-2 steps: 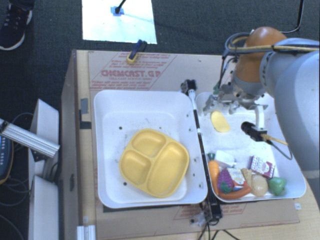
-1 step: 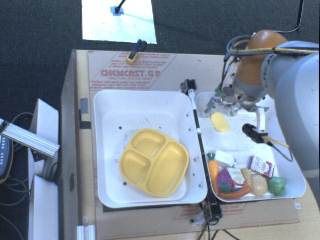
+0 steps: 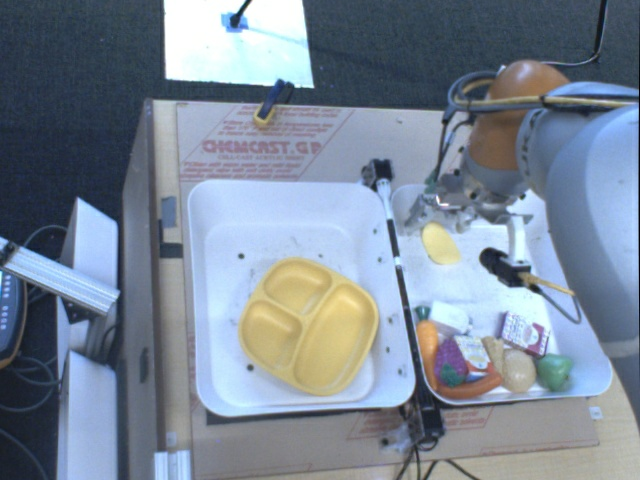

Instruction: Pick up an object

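My gripper (image 3: 447, 211) hangs over the far left corner of the right bin (image 3: 590, 368), below the orange band of the wrist. Just under and in front of it a pale yellow oval piece (image 3: 441, 244) lies on the bin floor; whether the gripper touches it cannot be made out. Along the bin's near side lie an orange carrot (image 3: 427, 342), a purple grape bunch (image 3: 449, 361), a white block (image 3: 450, 316), a small red and white carton (image 3: 525, 333), a beige potato (image 3: 517, 370) and a green pepper (image 3: 554, 371).
The left bin (image 3: 215, 268) holds a yellow divided plate (image 3: 308, 323). A black divider rail (image 3: 397, 268) runs between the bins. The grey arm (image 3: 590, 198) covers the right bin's far right part. A yellow and blue tool (image 3: 270, 103) lies on the cardboard behind.
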Tool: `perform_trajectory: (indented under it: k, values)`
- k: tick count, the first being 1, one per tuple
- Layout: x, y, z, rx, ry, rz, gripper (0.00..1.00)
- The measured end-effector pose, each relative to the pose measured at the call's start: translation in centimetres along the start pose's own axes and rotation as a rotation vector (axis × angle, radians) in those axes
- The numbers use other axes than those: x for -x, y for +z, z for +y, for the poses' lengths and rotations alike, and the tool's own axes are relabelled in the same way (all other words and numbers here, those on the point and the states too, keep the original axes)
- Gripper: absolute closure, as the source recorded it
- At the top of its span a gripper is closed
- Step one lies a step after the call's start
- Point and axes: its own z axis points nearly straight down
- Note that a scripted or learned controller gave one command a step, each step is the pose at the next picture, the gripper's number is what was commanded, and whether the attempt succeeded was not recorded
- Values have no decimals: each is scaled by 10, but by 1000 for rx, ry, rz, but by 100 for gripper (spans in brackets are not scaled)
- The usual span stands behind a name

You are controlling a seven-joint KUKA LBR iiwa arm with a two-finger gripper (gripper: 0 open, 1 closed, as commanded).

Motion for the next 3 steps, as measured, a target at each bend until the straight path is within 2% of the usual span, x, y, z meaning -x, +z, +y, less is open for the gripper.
perform_trajectory:
  k: [1,2,3]
  values:
    - [0,-11,1,3,-2,-1,100]
    - [0,-11,1,3,-3,-1,0]
    - [5,0,-9,0,4,0,0]
